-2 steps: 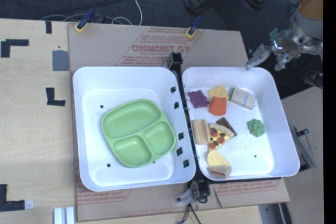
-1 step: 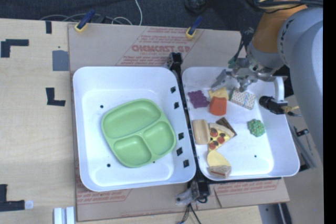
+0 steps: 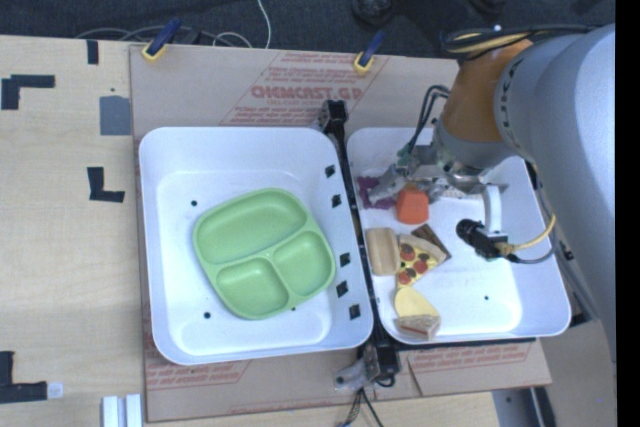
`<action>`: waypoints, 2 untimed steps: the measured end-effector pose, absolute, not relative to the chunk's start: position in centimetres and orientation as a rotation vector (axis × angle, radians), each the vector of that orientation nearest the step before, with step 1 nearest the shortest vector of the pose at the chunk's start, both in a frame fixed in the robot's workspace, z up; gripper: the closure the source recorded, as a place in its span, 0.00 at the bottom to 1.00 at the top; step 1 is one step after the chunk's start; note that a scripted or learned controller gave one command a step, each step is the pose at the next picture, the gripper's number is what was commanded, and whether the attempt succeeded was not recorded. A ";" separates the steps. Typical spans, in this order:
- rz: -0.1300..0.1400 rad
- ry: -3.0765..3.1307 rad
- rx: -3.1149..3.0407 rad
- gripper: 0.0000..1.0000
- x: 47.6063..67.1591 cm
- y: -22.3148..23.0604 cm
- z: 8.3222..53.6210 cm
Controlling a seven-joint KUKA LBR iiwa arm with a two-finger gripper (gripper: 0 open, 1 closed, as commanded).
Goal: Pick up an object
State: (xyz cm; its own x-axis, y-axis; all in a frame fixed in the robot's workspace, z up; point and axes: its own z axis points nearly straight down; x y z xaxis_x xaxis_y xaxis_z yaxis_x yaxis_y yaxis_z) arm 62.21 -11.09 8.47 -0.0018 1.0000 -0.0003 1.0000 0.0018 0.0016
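The right bin (image 3: 500, 300) holds several toy foods. An orange piece (image 3: 412, 207) lies near its middle, with a purple piece (image 3: 371, 191) to its left. Below them are a tan bread slice (image 3: 381, 250), a pizza slice (image 3: 420, 255), and a yellow wedge on a brown piece (image 3: 415, 312). My gripper (image 3: 408, 177) hangs low over the bin's upper left part, just above the orange piece and right of the purple one. The wrist body hides its tip.
The left bin (image 3: 170, 175) holds a green divided plate (image 3: 264, 252). A black cable with a connector (image 3: 478, 237) droops from the arm over the right bin. The arm's grey body (image 3: 560, 135) covers the right bin's far right side.
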 end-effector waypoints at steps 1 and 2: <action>0.013 2.224 2.215 1.00 62.6 -11.0 9.9; 0.012 2.224 2.217 0.00 62.6 -11.0 9.8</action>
State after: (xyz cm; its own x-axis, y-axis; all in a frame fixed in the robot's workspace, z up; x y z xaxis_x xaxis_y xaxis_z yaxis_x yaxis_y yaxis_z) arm 62.55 -11.00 9.81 -0.0030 1.0000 0.0046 1.0000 0.0030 0.0061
